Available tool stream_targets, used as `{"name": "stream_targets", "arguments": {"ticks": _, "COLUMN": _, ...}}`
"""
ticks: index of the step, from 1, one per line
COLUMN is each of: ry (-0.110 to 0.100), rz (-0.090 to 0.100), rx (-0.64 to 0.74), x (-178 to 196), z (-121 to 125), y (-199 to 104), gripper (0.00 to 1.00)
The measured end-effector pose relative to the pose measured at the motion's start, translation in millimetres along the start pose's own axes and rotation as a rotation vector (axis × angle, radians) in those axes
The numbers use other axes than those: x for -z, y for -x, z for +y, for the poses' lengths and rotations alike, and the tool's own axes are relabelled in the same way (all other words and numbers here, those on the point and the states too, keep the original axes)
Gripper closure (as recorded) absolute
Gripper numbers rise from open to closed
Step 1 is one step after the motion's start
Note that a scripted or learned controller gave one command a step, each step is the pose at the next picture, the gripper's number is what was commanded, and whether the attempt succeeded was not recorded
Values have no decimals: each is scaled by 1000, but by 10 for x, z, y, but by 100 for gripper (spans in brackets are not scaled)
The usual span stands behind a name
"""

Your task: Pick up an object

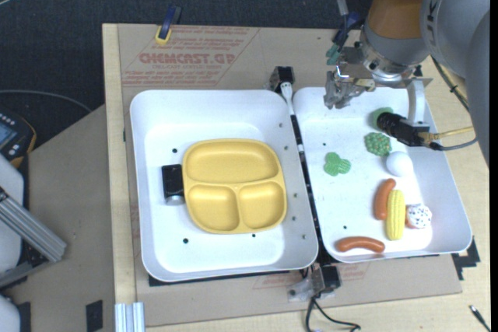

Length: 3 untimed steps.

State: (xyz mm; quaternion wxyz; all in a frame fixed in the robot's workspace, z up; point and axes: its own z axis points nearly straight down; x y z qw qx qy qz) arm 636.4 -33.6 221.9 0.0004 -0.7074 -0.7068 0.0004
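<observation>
Fingers (pixel 340 99): pointing down over right bin (pixel 443 190) far-left corner, spread or pressed cannot be told, nothing seen between them | nearest target: green toy (pixel 337 164) at 6 o'clock, well apart | egg (pixel 398 163) at 4 o'clock, farther.

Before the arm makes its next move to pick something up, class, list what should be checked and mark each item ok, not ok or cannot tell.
1. Two-finger gripper sits over the right white bin, at its far left corner: ok.
2. Gripper carries nothing visible: ok.
3. A target lies directly under it: not ok; bare bin floor there.
4. Nearest item, the flat green leaf-shaped piece, lies apart from its neighbours: ok.
5. Yellow corn cob is free to grasp alone: not ok; it touches the orange sausage.
6. Finger opening: cannot tell.
</observation>
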Motion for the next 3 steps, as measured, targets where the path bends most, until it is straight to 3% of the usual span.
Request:
{"name": "stream_targets", "arguments": {"ticks": 1, "ry": -1, "rz": 0, "rx": 1, "x": -48, "z": 1, "y": -50, "gripper": 100}}
{"name": "stream_targets", "arguments": {"ticks": 2, "ry": 6, "rz": -1, "rx": 2, "x": 136, "z": 43, "y": -92, "gripper": 100}}
{"name": "stream_targets", "arguments": {"ticks": 3, "ry": 0, "rz": -1, "rx": 0, "x": 87, "z": 18, "y": 3, "gripper": 100}}
